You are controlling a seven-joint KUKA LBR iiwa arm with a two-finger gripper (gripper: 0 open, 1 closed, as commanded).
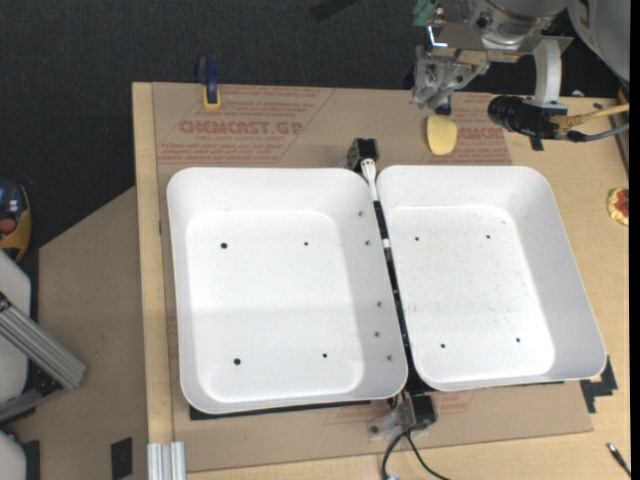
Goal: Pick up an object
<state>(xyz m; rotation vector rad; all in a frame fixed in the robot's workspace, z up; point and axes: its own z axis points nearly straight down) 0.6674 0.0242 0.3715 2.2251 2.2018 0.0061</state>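
- Yellow object (pixel 441 135) lies on the brown desk (pixel 260 128), outside both bins, just beyond the far rim of the right bin (pixel 570 268).
- Gripper (pixel 436 90) hangs directly above it, slightly toward the far side; whether it is open or closed cannot be told.
- Nothing is seen between them, so I judge the object not held.
- Its long axis runs roughly away from the camera.
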